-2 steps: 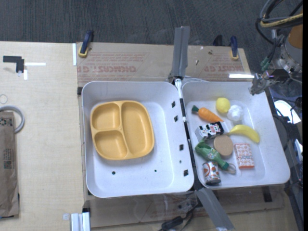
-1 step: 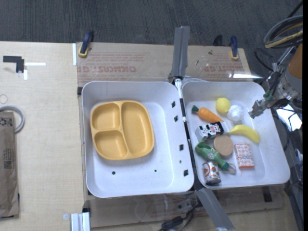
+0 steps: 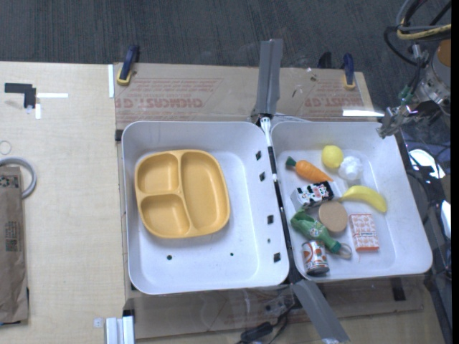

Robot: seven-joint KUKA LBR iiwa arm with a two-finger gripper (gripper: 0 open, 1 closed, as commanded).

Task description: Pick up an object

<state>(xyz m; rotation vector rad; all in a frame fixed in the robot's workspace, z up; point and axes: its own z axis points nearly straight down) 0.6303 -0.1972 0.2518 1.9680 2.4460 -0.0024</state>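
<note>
The right bin (image 3: 401, 192) holds several small items. A yellow lemon (image 3: 331, 155) lies next to a white ball-like piece (image 3: 351, 168) at the back. An orange carrot (image 3: 310, 169) and a black-and-white carton (image 3: 314, 193) lie near the left wall. A banana (image 3: 366, 198), a brown disc (image 3: 333, 217), an orange-white box (image 3: 364, 232), a green toy (image 3: 312, 228) and a can (image 3: 315, 257) fill the front. My gripper (image 3: 394, 119) hangs at the bin's far right corner, above the rim and apart from every item.
The left bin (image 3: 143, 264) holds a yellow three-part plate (image 3: 183, 192). Cardboard (image 3: 186, 95) with blue clamps (image 3: 129, 61) lies behind the bins. A brown paper bag (image 3: 11, 242) lies at the far left. Cables (image 3: 423, 13) loop at the top right.
</note>
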